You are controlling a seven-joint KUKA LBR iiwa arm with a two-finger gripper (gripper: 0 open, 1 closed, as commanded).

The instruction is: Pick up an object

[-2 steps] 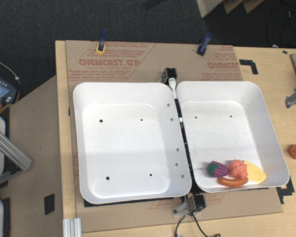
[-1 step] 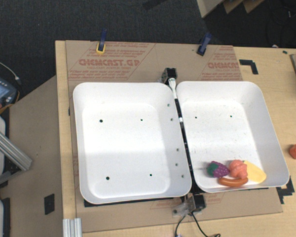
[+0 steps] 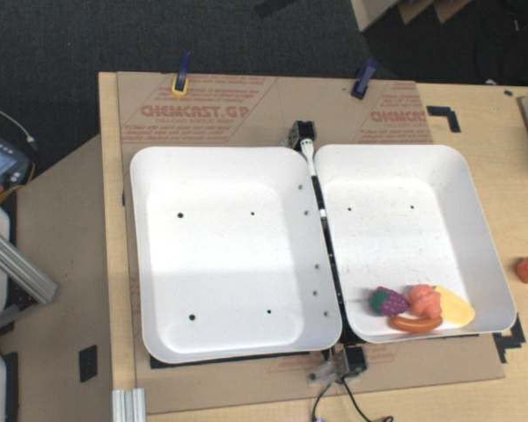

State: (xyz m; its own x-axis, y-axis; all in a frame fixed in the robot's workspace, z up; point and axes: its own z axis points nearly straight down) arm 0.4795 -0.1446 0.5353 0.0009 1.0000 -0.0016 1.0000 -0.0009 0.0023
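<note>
Two white bins side by side on the tabletop (image 3: 114,236). Left bin (image 3: 158,183) has bare floor with a few dark dots. Right bin (image 3: 396,174) holds a small cluster in its near right corner: purple grapes (image 3: 389,301), an orange-red toy fruit (image 3: 426,301) just beside them, a yellow piece (image 3: 458,309) touching its right side, and an orange sausage-shaped piece (image 3: 415,323) in front, against the bin's near wall. Small orange item (image 3: 526,270) sits on the tabletop right of the bin. Jaws state: cannot tell.
</note>
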